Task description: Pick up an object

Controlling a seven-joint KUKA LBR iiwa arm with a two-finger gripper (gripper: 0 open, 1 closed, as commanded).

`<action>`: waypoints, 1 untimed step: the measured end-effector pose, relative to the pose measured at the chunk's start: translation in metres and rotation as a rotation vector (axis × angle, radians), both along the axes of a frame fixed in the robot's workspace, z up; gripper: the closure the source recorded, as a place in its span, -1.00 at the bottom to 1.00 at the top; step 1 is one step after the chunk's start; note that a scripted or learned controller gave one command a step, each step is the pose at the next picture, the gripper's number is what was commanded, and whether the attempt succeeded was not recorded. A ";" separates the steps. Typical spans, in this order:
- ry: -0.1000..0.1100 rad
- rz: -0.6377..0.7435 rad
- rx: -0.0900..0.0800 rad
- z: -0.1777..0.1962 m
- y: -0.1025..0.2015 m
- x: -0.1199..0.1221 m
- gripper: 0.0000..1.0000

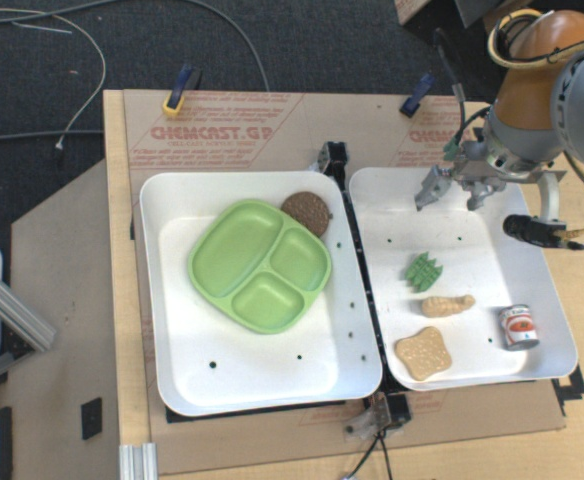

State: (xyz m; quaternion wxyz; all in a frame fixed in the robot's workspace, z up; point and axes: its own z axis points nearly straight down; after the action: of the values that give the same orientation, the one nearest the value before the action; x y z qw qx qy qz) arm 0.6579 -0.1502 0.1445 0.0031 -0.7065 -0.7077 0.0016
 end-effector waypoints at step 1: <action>0.001 0.000 0.000 -0.053 0.001 -0.001 -1.00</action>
State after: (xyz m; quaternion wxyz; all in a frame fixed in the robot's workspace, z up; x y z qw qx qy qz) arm 0.6568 -0.1492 0.0914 0.0033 -0.7066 -0.7076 0.0019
